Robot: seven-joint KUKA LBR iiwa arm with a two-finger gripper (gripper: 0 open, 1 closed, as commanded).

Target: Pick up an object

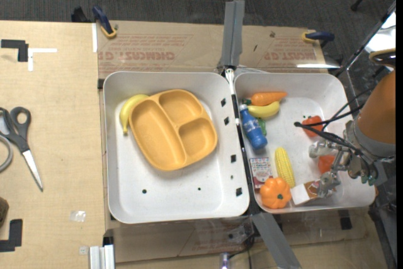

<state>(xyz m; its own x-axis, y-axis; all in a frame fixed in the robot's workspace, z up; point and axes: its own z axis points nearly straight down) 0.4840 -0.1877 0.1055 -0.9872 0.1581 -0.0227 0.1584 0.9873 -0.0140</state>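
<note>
My gripper (322,168) hangs low over the right part of the right bin (340,88), reaching in from the right. Its two metal fingers (315,149) stand apart, so it is open. A small orange-red piece (325,164) lies in the gap between them; I cannot tell whether they touch it. Just left of the gripper lie a yellow corn cob (284,164) and an orange pumpkin (275,193). A white and brown block (305,193) sits under the lower finger. A red toy (312,125) lies just above the gripper.
Further left in the right bin lie an orange carrot (267,97), a yellow banana (264,110), a blue bottle (252,130) and a printed packet (259,169). The left bin (176,205) holds a yellow divided plate (171,129) and a banana (128,111). Scissors (22,142) lie on the bench.
</note>
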